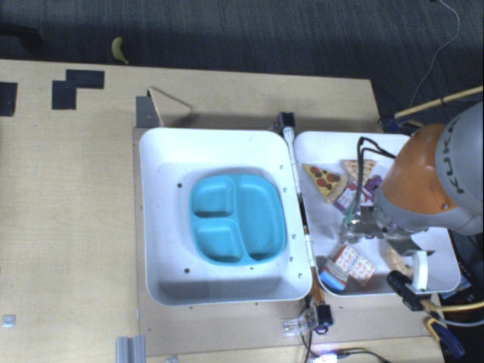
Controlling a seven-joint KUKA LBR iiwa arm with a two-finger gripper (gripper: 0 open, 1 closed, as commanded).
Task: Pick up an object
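The hand (354,229) is low in the right bin (446,278). It should come straight down over one toy.

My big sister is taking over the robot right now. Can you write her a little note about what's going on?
Pincer: down in the right bin, among the toys; I cannot tell if anything is between its fingers.
Things: a pizza slice toy lies near the top of the right bin, a checkered red-and-white packet near the bottom, with a small blue round thing beside it. The blue divided tray sits in the left bin.
Done: the arm has reached into the right bin.
Left: nothing is seen lifted yet, so the pick is still to do.
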